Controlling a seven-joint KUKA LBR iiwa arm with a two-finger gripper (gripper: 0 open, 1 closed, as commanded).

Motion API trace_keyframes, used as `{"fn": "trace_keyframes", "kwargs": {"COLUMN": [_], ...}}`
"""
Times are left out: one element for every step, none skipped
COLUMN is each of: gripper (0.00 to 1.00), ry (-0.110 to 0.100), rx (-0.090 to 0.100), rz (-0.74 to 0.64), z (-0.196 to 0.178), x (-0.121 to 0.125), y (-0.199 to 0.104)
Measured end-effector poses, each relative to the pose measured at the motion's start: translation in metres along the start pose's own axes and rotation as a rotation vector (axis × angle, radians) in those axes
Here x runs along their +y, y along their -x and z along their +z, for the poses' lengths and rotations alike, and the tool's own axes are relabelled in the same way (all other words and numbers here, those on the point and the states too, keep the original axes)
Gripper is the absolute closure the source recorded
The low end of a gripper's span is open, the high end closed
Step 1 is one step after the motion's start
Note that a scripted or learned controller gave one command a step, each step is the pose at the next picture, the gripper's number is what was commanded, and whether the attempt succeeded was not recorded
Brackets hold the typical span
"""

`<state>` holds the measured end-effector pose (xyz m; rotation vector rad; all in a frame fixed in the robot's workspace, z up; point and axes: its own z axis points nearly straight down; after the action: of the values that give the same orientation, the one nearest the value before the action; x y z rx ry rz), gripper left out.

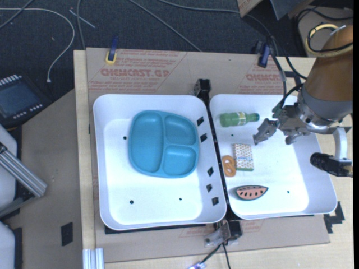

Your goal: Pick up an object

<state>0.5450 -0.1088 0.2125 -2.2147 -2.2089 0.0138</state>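
Two splayed fingers show the gripper (279,132) open, seemingly holding nothing, above the right bin (314,198); arm partly cropped.

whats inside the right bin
In the right bin: a green bottle, a patterned packet, a pretzel and a watermelon slice. The arm covers its far right part.

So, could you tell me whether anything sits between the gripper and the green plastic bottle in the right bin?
Nothing visible does. The two-finger gripper hangs over the right white bin, just right of the green plastic bottle lying on its side, with bare bin floor between them. The small patterned packet lies nearer the camera, off that line.
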Motion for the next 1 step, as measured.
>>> {"fn": "trace_keyframes", "kwargs": {"gripper": [0.00], "ry": [0.014], "rx": [-0.002], "rz": [-0.003], "z": [-0.0076], "x": [0.0027], "y": [-0.0003]}}
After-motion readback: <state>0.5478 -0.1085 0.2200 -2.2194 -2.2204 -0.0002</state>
